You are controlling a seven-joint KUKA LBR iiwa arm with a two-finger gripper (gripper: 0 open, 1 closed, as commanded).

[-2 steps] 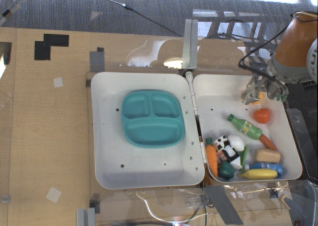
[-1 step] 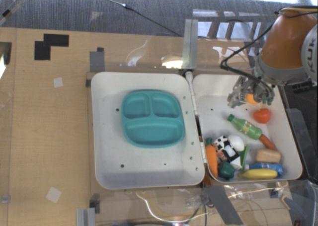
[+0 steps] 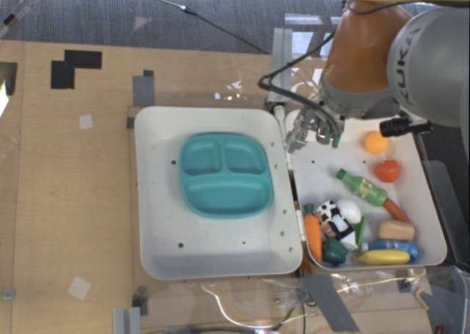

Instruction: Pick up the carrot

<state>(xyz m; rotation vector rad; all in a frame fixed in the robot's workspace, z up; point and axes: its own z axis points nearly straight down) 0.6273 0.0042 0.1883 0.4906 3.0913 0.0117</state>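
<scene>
The carrot (image 3: 313, 236) lies along the left wall of the right bin (image 3: 435, 208), near its front corner, with a black-and-white cow toy (image 3: 337, 219) pressed against its right side. Open bin floor lies toward the back. There the gripper (image 3: 314, 132) hangs well apart from the carrot, fingers spread and holding nothing. The left bin (image 3: 158, 244) holds a teal divided plate (image 3: 225, 175). The arm's upper links are cut off at the right.

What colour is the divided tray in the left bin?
Teal, seen in the camera view: the divided tray.

Two bins (image 3: 147, 178), one tray (image 3: 226, 175)
</scene>
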